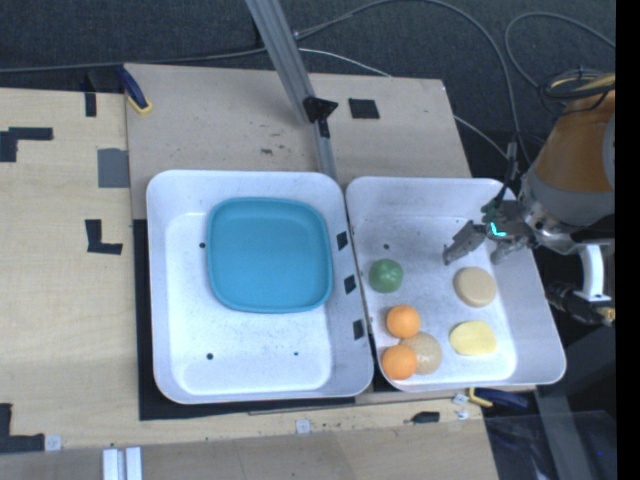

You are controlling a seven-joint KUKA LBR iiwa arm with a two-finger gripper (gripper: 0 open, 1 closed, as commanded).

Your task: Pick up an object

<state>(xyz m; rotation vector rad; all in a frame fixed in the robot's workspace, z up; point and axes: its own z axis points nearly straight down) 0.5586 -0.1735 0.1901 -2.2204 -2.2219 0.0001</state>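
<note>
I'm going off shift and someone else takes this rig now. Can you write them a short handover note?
Gripper: open, holding nothing, hovering over the upper part of the right bin.
Right bin holds: green ball, two orange balls, beige round piece, yellow piece, a tan round piece beside the lower orange ball.
Left bin holds a blue plate.
Done: nothing picked yet.
Left: lower onto one object, close, lift.

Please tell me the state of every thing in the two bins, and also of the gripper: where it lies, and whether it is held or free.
gripper: open, above the right bin, holding nothing.
blue plate: flat in the left bin, nothing on it.
green ball: free, right bin.
upper orange ball: free.
lower orange ball: free, against the tan piece.
beige round piece: free.
yellow piece: free.
</note>
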